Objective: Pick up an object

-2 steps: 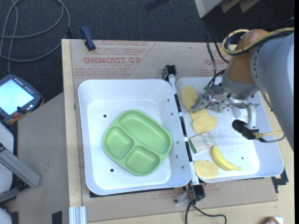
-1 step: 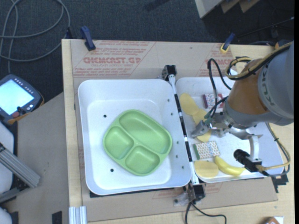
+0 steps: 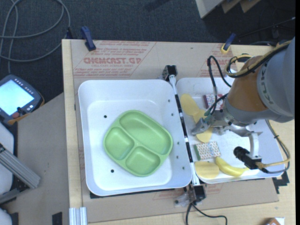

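Where fingers (image 3: 202,124) dip, curved banana (image 3: 229,168), smooth green sectioned tray (image 3: 137,142)

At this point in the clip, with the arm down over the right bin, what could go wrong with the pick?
1. The gripper sits among tightly packed pale yellow pieces, so it may nudge them aside or catch two.
2. It works close to the divider wall of the right bin, where a collision seems possible.
3. The banana and patterned packet lie just below and could be knocked.
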`<action>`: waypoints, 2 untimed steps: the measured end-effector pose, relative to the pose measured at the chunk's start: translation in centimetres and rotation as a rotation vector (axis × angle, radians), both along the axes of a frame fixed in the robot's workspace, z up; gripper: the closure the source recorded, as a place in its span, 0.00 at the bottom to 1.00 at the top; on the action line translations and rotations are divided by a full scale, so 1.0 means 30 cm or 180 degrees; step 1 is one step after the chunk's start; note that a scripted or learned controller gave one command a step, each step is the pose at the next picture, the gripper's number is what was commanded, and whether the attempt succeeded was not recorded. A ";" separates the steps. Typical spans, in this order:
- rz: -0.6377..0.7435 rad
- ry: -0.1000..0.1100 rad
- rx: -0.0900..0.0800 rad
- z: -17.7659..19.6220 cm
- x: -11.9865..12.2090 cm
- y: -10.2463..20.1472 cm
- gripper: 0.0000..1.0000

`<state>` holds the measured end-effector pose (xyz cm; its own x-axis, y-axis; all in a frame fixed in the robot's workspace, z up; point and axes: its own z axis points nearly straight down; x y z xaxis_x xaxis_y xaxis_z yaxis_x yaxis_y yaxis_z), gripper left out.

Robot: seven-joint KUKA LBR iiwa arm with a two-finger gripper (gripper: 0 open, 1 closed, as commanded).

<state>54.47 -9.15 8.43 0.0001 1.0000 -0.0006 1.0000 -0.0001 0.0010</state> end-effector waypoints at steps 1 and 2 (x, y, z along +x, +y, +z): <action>0.0000 -0.0004 -0.0002 0.032 0.001 0.000 1.00; 0.0003 0.0002 0.0005 0.335 0.056 0.249 1.00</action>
